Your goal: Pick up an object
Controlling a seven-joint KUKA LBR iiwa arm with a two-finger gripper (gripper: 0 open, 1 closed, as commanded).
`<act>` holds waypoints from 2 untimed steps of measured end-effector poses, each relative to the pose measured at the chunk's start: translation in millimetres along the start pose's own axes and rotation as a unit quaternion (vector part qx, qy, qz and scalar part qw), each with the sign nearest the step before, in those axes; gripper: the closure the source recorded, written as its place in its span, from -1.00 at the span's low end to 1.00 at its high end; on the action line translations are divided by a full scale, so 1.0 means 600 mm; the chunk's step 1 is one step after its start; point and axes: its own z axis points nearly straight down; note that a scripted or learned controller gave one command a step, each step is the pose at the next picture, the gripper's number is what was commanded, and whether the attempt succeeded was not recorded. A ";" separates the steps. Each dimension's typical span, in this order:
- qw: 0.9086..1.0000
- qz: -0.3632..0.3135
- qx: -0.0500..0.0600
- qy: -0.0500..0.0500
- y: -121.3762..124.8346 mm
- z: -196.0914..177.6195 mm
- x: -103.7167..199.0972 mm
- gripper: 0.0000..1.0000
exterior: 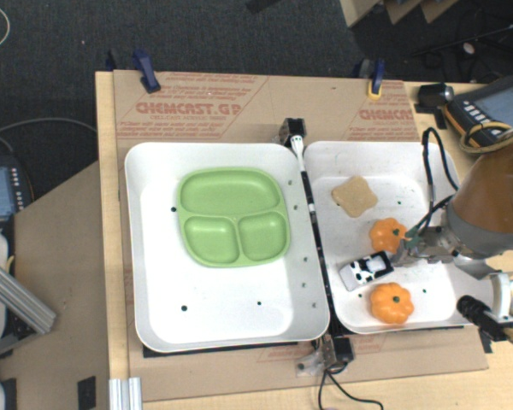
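in the right bin point(427, 156), one orange pumpkin point(390, 302) is sitting nearest, a black-and-white toy point(364, 270) just beyond. the arm point(487, 207) is reaching in low from the right, its tool point(408, 244) touching a second pumpkin point(386, 232); grip state: cannot tell. a tan piece point(354, 196) is lying farthest.

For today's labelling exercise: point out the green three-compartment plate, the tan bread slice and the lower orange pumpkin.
green three-compartment plate point(231, 193), camera view, large upper compartment
tan bread slice point(355, 196), camera view, middle of its top face
lower orange pumpkin point(390, 304), camera view, centre of its body

2 orange pumpkins point(387, 232) point(391, 302), tan cracker point(354, 196), black-white toy point(365, 271) in right bin point(427, 165).
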 end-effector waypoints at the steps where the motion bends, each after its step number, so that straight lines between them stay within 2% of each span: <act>1: 1.000 -0.001 -0.003 0.000 0.003 0.002 -0.005 1.00; 2: 1.000 -0.001 -0.005 -0.001 0.004 0.003 -0.013 1.00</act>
